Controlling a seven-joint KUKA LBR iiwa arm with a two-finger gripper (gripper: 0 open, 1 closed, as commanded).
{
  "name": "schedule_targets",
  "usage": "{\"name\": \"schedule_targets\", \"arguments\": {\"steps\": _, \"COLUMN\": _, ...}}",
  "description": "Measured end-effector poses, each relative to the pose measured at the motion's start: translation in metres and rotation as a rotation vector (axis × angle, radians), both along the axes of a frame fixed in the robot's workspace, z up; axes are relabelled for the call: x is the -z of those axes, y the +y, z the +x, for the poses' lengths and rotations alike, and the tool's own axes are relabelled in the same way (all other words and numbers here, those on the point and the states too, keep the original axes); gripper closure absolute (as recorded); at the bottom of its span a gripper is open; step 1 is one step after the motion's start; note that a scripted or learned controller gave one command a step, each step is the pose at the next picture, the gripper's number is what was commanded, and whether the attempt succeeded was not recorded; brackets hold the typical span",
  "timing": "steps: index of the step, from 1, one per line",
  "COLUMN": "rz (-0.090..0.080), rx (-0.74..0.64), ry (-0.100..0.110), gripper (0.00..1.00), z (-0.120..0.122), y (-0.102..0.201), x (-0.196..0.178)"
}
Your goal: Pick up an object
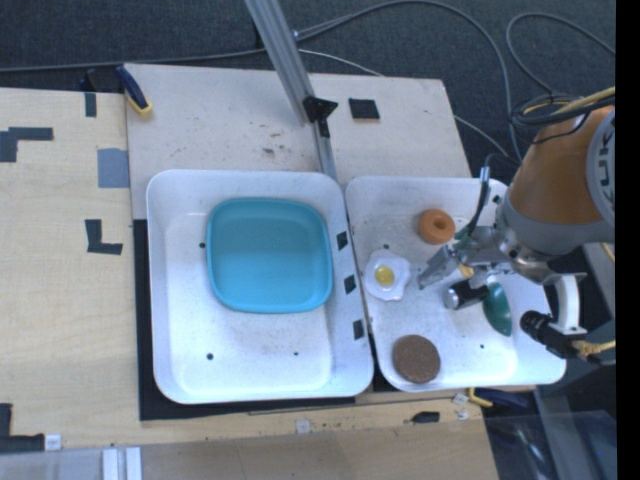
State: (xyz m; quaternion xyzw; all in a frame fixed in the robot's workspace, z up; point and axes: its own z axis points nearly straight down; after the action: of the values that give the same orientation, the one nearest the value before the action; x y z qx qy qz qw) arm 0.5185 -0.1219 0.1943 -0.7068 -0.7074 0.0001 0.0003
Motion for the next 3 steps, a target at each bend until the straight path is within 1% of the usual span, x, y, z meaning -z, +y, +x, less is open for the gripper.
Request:
{"name": "schedule_targets", "arguments": {"steps": 1, "rz": 0.000, "rx": 0.001, "ry": 0.005, "gripper": 0.00, "z": -0.005, "y": -0.009, "x": 0.050}}
{"name": "schedule_targets", "arguments": {"steps": 2, "rz": 0.000, "rx": 0.000, "ry": 0.003, "gripper": 0.00, "z": -0.006, "y": -0.008, "x": 0.102}}
{"name": "schedule_targets", "arguments": {"steps": 3, "rz": 0.000, "rx": 0.000, "ry": 0.001, "gripper": 1.00, "z": -0.005, "y": -0.008, "x": 0.091}}
